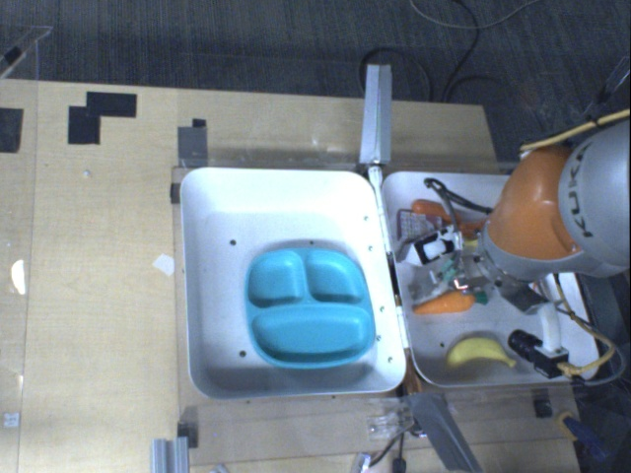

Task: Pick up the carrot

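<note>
Orange carrot (445, 304) lying in right bin (493, 371), just at 6 o'clock of gripper (449, 269), long axis running 9 to 3 o'clock, tip toward 9. Cannot tell how wide the gripper stands amid the clutter. Arm (552, 210) reaching in from 3 o'clock, wrist bent down over the bin. Banana (480, 353) further toward 5 o'clock.
</note>
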Controlling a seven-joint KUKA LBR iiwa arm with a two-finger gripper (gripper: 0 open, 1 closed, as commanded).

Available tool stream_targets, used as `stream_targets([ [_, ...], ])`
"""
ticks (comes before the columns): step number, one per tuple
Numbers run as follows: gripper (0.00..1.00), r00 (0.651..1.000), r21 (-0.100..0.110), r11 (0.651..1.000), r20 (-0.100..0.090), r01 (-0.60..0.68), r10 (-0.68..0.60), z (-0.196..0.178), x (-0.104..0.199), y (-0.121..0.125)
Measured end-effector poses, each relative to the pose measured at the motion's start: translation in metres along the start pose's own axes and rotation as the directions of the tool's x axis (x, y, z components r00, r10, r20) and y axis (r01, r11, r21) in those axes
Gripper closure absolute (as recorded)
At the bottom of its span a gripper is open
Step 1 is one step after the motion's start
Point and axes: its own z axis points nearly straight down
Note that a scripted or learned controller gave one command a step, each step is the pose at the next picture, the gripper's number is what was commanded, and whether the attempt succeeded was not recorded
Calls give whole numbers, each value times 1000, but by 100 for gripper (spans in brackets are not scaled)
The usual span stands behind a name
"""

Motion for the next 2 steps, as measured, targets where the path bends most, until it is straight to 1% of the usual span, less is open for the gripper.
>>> stream_targets([
  [1,100,1000,-4,1000,-2,3,-4,-11,2,3],
  [2,100,936,14,936,1,-351,351,-94,67,46],
])
